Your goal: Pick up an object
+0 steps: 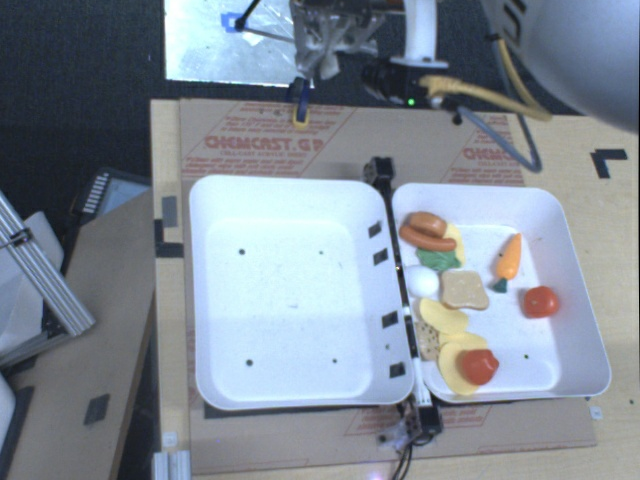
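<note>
Several toy foods lie in the right bin (pixel 575 298): a hot dog (pixel 428 231), a green leaf (pixel 438 260), an orange carrot (pixel 509 256), a white egg (pixel 424 282), a bread slice (pixel 464 290), a red tomato (pixel 540 302), a yellow chip (pixel 443 317) and a red pepper (pixel 479 366) on a yellow slice. My gripper (pixel 322 56) hangs high at the top of the view, beyond the far edge of the bench and well away from both bins. Nothing from the bins is seen in it.
The left bin (pixel 205 298) sits beside the right one, with a black hinge strip (pixel 395 288) between them. A blue and yellow clamp (pixel 299 103) stands at the bench's far edge. A metal frame (pixel 40 278) lies off the bench at left.
</note>
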